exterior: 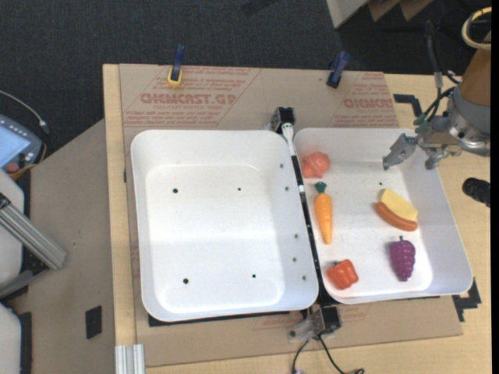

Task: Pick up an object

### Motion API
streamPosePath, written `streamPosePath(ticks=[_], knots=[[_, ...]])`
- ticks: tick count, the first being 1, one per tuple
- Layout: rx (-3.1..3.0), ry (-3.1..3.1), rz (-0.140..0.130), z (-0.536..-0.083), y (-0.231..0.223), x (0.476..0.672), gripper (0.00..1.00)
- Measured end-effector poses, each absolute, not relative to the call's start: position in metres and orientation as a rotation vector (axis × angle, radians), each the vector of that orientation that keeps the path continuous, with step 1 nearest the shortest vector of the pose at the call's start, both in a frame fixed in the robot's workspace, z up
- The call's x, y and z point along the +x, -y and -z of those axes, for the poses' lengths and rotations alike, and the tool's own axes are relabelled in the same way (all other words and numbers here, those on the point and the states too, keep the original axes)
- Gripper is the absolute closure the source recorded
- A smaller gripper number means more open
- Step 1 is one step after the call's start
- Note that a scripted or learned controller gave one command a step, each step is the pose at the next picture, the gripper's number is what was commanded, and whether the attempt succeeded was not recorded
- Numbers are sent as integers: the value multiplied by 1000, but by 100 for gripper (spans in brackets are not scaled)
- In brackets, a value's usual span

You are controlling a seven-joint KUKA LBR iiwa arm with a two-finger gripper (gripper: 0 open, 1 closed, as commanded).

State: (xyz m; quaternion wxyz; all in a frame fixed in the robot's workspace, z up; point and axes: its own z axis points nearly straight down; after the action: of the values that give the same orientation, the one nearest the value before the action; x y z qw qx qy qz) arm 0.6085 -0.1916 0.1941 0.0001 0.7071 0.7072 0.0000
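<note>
The right bin (437, 209) holds several toy foods: a pink piece (316, 164) at its far left corner, an orange carrot (323, 217) along its left wall, a red pepper (341, 273) at the near left, a yellow-and-orange hot dog (397, 209) in the middle and purple grapes (402, 258) near the front. My gripper (413, 153) hangs over the bin's far right part, above and behind the hot dog. Its fingers are spread open with nothing between them.
The left bin (210, 224) stands beside the right one on a cardboard sheet (234, 92). A yellow clamp (176, 67) and a blue clamp (337, 68) hold the sheet's far edge. A black divider bar (299, 193) runs between the bins.
</note>
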Motion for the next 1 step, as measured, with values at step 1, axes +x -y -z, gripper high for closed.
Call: streamPosePath(ticks=[1], knots=[[2211,-2216,-6,-250,223,670,0]])
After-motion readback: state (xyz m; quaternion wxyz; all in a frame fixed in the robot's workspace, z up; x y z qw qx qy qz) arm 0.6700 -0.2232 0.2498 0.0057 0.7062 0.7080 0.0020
